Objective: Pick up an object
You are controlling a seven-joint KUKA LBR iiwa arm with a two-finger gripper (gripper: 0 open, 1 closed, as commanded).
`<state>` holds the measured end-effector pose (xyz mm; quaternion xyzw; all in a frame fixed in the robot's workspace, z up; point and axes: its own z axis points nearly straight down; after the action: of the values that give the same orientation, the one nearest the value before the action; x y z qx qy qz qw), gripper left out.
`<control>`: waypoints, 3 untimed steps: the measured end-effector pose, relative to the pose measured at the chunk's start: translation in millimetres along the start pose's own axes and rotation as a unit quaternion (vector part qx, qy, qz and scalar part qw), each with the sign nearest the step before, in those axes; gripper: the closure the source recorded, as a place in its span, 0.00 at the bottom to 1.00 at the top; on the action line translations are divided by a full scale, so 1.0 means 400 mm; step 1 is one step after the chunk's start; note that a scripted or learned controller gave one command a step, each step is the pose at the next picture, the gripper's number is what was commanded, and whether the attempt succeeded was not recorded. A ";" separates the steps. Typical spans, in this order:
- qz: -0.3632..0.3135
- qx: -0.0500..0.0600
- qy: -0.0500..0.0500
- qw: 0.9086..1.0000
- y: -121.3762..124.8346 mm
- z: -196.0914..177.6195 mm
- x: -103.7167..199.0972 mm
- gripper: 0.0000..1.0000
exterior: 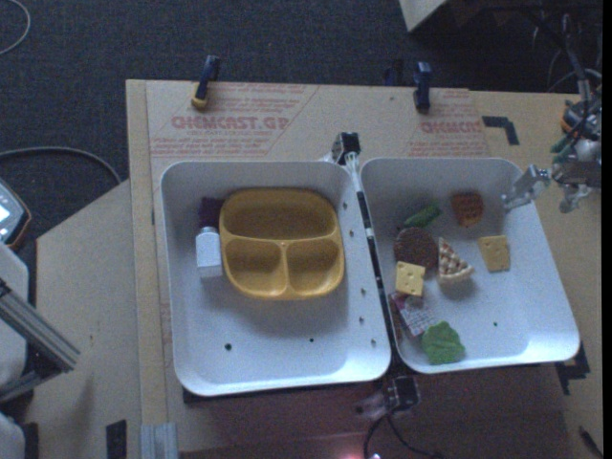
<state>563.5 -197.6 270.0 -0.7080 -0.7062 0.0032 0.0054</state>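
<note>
- Jaws [524, 185] at upper right rim of right bin [550, 285]; state cannot be told.
- Nothing visibly gripped.
- Food items, including cheese wedge [494, 252], resting in right bin.
- Yellow divided tray [282, 242] in left bin [191, 352].

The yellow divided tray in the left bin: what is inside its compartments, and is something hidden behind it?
The yellow tray shows three bare compartments. At its left edge stands a small white bottle, and a dark purple object is partly covered by the tray's rim, so I cannot identify it.
</note>
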 end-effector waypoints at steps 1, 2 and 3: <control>-0.001 -0.006 -0.001 1.000 0.005 -0.015 0.001 0.00; -0.002 -0.003 0.000 1.000 0.016 0.114 0.024 0.00; -0.002 -0.003 0.000 1.000 0.040 0.251 0.037 0.00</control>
<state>578.4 -182.4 169.5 -0.7063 -0.7079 0.0011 0.0029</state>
